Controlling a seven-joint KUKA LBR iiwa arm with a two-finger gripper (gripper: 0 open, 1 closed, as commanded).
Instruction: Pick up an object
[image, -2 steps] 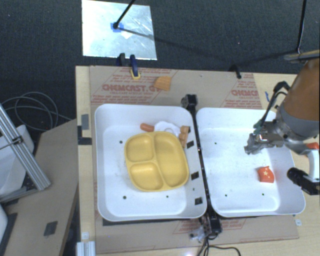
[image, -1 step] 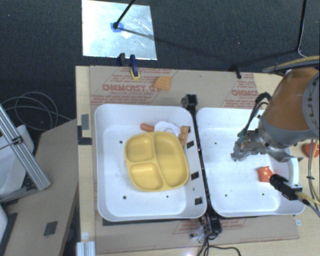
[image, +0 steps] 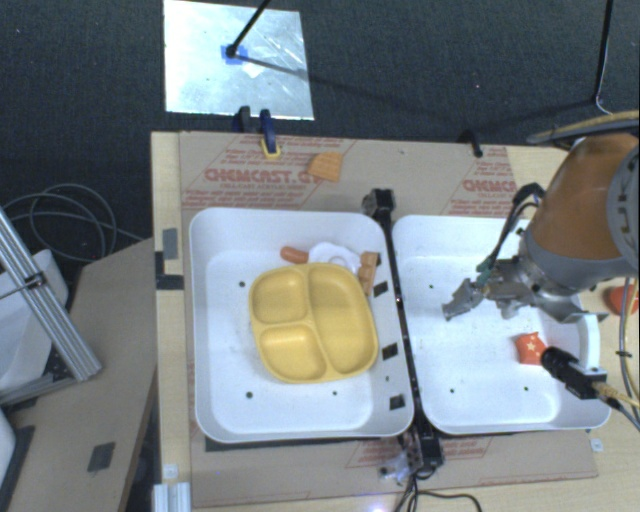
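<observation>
In the camera view, nothing is picked up yet; the whole grasp is left, I judge. The gripper (image: 462, 302) hangs over the right bin (image: 440, 400), and whether its fingers are open or closed I cannot tell. Nothing shows between them. An orange block (image: 529, 347) lies in that bin, right of the gripper. The left bin (image: 225, 400) holds a yellow tray (image: 310, 322), with a sausage (image: 294, 255) and a brown block (image: 368, 267) just behind the tray.

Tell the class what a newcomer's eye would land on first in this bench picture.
First, the big yellow divided plate in the left bin. Next, the grey arm with its orange band reaching in from the right, its gripper over the right bin, where a small orange object lies near the right side.
</observation>
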